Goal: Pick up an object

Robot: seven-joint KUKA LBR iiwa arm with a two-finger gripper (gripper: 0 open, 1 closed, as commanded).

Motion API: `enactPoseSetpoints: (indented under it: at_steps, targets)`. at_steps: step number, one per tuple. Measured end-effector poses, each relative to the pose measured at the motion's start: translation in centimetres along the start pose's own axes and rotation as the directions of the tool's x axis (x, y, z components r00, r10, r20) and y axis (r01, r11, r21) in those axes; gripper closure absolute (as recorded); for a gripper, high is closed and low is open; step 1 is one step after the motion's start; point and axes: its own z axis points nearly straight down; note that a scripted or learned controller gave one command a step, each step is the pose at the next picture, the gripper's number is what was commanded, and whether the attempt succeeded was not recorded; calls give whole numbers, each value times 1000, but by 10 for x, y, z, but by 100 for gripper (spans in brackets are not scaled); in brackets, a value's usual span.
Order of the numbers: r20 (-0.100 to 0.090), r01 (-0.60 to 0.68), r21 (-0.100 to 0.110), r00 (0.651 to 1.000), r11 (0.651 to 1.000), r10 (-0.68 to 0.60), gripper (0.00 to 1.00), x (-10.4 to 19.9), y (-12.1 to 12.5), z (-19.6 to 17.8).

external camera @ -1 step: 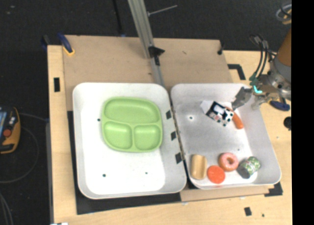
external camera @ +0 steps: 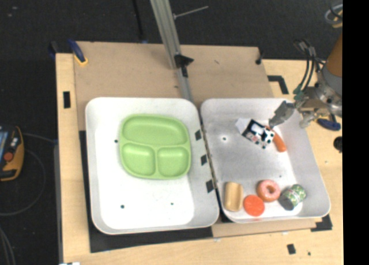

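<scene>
While the small black and white block (external camera: 257, 131) lies in the right bin (external camera: 230, 160) beside a little carrot (external camera: 279, 142), the end effector (external camera: 281, 114) hangs just above it. I cannot tell its grip. Next it should drop down and pinch. Bare room lies around the block; the toys sit along the near wall.

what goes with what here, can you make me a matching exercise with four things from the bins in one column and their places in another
Things:
1. green divided plate
2. pink donut
3. tan cylinder
4. black and white object

Places:
A. right bin, front edge, nearest the divider between the bins
B. middle of the left bin
C. upper part of the right bin, next to a small orange piece
D. right bin, near the front, between an orange ball and a green-grey object

Pairs: 1-B, 2-D, 3-A, 4-C
</scene>
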Motion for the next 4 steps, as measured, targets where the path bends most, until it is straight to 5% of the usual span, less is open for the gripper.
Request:
enactPoseSetpoints:
  at_steps: [3, 4]
  targets:
    - [1, -1, 4, 1000, 1000, 1, 0, 0, -9, 162]
    - [2, -4, -3, 1000, 1000, 4, 100, -1, -7, 147]
